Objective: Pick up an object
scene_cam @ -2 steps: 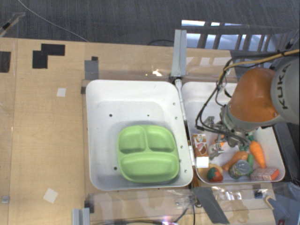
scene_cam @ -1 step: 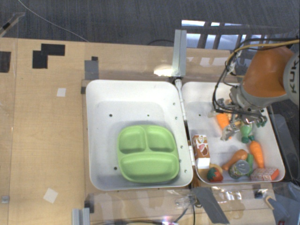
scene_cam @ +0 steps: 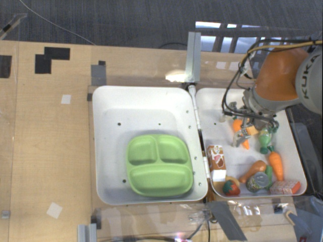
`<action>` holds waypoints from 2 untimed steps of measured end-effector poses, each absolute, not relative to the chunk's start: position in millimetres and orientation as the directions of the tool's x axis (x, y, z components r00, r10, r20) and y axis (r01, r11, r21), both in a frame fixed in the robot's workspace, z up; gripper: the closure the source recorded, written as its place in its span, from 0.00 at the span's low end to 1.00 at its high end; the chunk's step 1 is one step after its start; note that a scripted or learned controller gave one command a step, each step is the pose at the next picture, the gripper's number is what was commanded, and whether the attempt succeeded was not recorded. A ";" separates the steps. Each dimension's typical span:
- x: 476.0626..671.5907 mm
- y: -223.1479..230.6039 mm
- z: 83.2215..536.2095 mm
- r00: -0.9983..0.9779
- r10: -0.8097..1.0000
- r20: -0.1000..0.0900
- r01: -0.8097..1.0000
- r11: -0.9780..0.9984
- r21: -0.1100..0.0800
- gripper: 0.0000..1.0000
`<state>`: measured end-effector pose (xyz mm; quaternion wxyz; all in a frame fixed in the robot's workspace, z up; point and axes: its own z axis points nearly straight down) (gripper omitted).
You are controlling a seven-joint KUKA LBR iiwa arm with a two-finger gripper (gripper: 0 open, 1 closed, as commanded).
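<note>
bench (scene_cam: 45, 150): pale wood surface, black square markings at the upper left, carrying two shallow white bins side by side.

left bin (scene_cam: 116, 105): holds one green divided plate (scene_cam: 159, 165), three compartments, lying flat in the lower middle of the bin.

right bin (scene_cam: 212, 105): holds the loose objects, all gathered in its lower half.
- small carton (scene_cam: 216, 160) with a red-brown printed face, lying against the left wall.
- strawberry-like toy (scene_cam: 231, 187), red with green, in the lower left corner, just beside the carton's lower end.
- brown drumstick-shaped item (scene_cam: 252, 170), lying at a slant near the middle of the lower half.
- round grey tin (scene_cam: 257, 182), just below the brown item, touching or nearly touching it.
- carrot (scene_cam: 276, 165), orange with a green top, near the right wall.
- green item (scene_cam: 265, 140), just above the carrot.
- red and white packet (scene_cam: 286, 187) in the lower right corner.
- small orange piece (scene_cam: 237, 125), directly under the arm's wrist.

arm: grey with an orange band (scene_cam: 280, 77), entering from the right and reaching down over the upper middle of the right bin.

gripper (scene_cam: 246, 135): low over the bin, between the orange piece and the green item; jaws partly masked by the wrist and cables, so cannot tell whether they are spread or pressed together, and cannot tell whether anything sits between them.
</note>
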<state>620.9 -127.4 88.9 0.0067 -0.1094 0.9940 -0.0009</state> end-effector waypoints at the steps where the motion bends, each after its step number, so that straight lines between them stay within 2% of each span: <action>1: 618.9 -133.4 88.9 -0.981 -0.192 -0.013 -0.192 0.981 -0.003 0.00; 2: 624.2 -131.8 105.1 -0.980 -0.197 -0.030 -0.197 0.980 -0.008 1.00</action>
